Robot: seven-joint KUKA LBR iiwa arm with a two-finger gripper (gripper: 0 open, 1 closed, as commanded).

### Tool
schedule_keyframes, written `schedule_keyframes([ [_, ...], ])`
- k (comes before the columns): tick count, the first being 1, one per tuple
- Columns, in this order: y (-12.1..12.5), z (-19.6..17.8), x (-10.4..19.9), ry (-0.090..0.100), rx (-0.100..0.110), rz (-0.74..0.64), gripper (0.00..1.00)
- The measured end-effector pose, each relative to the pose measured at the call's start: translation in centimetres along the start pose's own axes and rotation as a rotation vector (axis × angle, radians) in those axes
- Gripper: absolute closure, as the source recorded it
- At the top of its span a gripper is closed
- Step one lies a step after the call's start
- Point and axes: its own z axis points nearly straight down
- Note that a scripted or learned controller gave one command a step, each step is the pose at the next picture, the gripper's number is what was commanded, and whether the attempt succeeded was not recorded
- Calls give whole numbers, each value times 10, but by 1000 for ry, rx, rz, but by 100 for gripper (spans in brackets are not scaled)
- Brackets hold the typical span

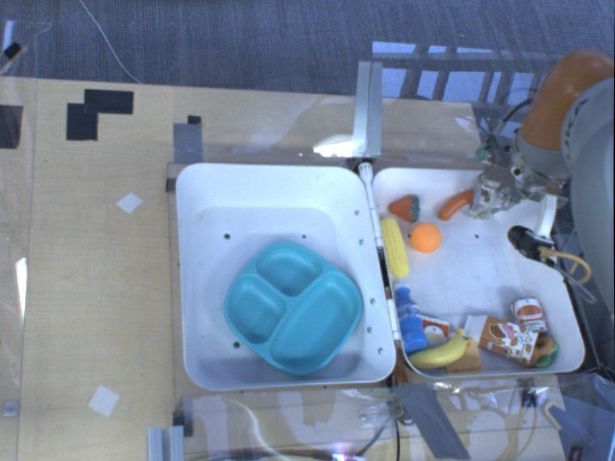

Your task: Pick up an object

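Gripper (492, 200) low at far side of right bin (480, 267), beside carrot (455, 203); jaw state unclear, cannot tell. Nothing seen held. Orange ball (426, 238) near, toward the camera. Pick not yet made; grasp and lift remain.

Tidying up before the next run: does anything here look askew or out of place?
Nothing spilled or broken. The blue plate sits turned at a slant in the left bin; the toy food is scattered loosely around the right bin.
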Motion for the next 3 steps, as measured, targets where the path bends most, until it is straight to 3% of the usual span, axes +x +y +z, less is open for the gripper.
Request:
schedule_keyframes([
  [1, -1, 1, -1, -1, 6, 0, 0],
  [2, -5, -89, 19, 7, -7, 318, 0],
  [3, -75, 4, 13, 8, -6, 238, 0],
])
